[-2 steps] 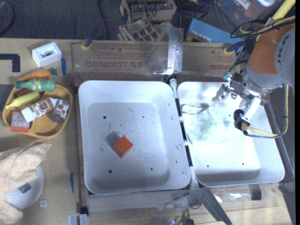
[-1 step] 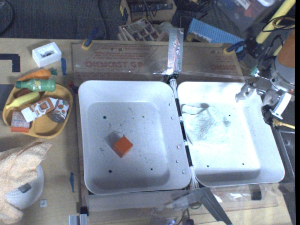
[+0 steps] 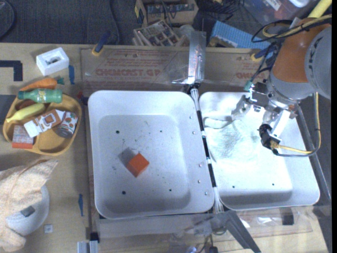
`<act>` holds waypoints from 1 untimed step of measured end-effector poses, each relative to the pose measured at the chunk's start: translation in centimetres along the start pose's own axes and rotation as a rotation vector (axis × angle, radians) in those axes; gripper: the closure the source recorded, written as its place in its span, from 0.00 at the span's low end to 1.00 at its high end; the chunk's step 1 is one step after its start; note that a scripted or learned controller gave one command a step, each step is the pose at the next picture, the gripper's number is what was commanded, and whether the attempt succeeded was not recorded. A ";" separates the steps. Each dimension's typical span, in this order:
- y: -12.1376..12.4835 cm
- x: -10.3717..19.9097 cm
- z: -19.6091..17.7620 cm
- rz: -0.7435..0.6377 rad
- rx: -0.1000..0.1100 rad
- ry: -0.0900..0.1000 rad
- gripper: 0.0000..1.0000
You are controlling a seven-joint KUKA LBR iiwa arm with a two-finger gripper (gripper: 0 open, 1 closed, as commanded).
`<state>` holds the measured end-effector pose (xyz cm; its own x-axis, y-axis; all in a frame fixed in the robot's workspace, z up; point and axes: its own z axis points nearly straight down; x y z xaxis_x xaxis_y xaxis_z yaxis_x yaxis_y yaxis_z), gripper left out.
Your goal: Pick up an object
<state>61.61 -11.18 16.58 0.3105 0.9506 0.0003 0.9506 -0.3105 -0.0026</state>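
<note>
Over the right-hand bin point(image 3: 295, 194), the arm is hanging with its orange-banded wrist near the far right corner, and the end effector point(image 3: 253, 107) is pointing down toward the bin floor. From where I'm standing the end effector is a tangle of pale metal and cabling, and I cannot tell how it is set; nothing is visibly caught in it. A yellow cable point(image 3: 292, 151) is looping out from beside it across the bin.

Across the divider, in the left-hand bin point(image 3: 105, 109), the orange block point(image 3: 139, 164) is sitting alone on the white floor, a little toward the near side of the middle, with a grey shadow or grey face just behind it. It is lying well apart from the end effector, with the raised rims of both bins between them.

I'm judging that the pick is still at its opening step: the arm is hovering over one bin while the only obvious thing to grasp is waiting in the other. What the next move seems to be calling for is a lift clear of the rims, a sweep to the left across the divider, then a descent squarely over the block, lined up with its flat sides, since it is sitting turned at an angle to the bin walls.
</note>
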 end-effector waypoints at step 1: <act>2.5 -6.8 2.2 -0.091 -0.005 -0.001 0.00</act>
<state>61.87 -18.43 14.41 0.2233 0.9748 -0.0009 0.9748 -0.2233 0.0021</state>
